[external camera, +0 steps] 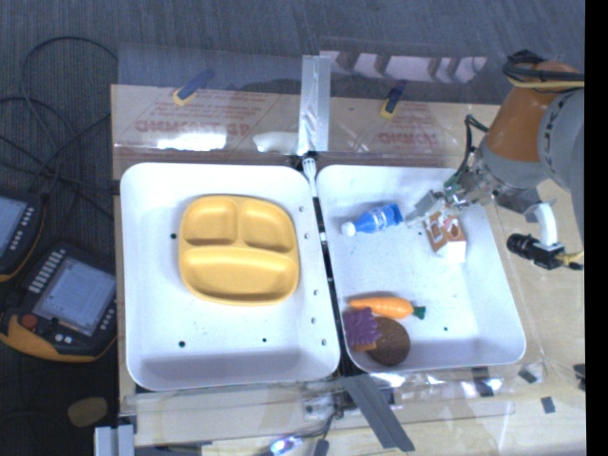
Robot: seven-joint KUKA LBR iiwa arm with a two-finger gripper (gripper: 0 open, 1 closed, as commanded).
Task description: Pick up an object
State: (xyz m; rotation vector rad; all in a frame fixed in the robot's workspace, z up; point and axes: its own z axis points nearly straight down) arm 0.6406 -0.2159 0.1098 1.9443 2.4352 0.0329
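The right bin (494, 302) holds several objects. A small blue bottle (373, 219) with a white cap lies on its side near the bin's left wall. A brown and white carton (447, 235) lies at the upper right. An orange carrot (384, 306) lies near the front, above a purple grape bunch (359, 328) and a brown round piece (390, 341). My gripper (444, 199) hangs low over the bin's upper right, just above the carton and to the right of the bottle. Nothing is visibly held.
The left bin (152, 283) holds a yellow divided plate (238, 248). A metal rail (313, 112) divides the two bins at the back. The grey arm with its orange band (518, 126) enters from the upper right. Cables and a pendant lie on the floor at the left.
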